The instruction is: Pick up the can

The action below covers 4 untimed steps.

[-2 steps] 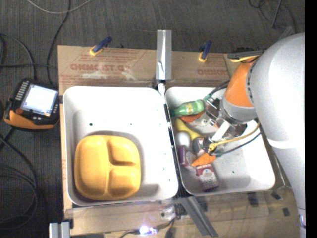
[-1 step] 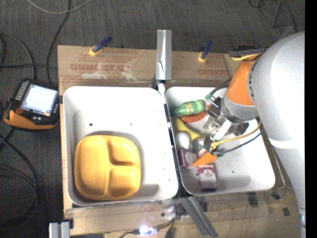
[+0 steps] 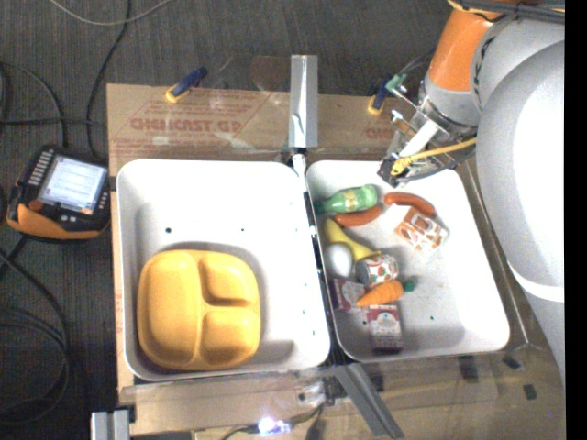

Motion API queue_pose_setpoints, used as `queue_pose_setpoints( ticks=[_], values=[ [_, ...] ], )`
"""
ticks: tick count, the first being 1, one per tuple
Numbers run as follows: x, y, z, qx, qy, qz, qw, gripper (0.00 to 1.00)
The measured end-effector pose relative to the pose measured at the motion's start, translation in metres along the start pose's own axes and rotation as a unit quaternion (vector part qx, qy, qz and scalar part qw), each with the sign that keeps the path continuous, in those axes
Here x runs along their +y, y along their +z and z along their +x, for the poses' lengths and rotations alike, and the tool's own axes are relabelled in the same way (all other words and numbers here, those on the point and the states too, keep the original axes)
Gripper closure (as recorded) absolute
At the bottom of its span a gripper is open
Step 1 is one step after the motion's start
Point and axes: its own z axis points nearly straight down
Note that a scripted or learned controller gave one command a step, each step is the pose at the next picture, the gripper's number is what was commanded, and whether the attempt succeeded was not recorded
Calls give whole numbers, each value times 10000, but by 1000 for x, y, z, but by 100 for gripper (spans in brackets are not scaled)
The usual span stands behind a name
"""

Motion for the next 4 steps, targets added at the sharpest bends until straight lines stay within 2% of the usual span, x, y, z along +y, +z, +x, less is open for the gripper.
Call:
queue_pose_setpoints(
  ticks=[1,2,3,4],
  values=[
    [0,0,0,0,-2,4,10000,0],
    [49,142,-38,7,384,4,9993,0],
    [38,162,-140,44,746,-23,9972,0],
    [99,-15,-106,-1,2556,13,9668,0]
  ],
)
